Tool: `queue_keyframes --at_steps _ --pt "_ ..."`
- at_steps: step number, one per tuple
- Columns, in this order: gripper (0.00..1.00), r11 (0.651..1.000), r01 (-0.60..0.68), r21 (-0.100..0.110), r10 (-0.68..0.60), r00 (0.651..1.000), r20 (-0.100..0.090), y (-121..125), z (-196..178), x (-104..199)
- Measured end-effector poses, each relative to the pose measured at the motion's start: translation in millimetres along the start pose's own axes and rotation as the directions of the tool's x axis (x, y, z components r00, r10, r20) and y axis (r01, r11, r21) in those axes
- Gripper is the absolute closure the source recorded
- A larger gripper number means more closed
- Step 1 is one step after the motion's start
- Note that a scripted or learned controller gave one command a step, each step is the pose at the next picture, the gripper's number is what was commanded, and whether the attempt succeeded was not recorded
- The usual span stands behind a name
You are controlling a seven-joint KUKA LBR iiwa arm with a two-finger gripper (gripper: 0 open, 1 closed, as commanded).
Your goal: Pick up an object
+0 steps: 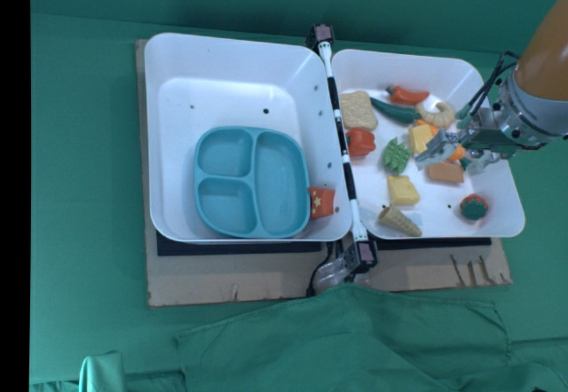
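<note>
Over the right bin, gripper among toy food, grip state seemingly unreadable.

Arm cut off by the right edge above its orange band | gripper covers part of the toy foods beneath it, finger state unclear | small orange piece under the gripper too hidden to identify

grey arm with orange band, black cables alongside.
</note>
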State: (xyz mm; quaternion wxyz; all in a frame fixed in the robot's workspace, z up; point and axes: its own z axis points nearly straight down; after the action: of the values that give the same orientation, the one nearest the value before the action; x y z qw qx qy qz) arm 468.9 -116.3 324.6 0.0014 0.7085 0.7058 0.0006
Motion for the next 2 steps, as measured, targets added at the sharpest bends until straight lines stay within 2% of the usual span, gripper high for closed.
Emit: queue_keyframes --at_steps 1,2 --pt "0.00 1.000 -0.003 -0.001 0.003 1.000 0.004 67.1 61.3 -51.9" --pt "1.00 1.000 -0.004 -0.008 0.004 1.000 0.005 66.0 45.3 -50.4"
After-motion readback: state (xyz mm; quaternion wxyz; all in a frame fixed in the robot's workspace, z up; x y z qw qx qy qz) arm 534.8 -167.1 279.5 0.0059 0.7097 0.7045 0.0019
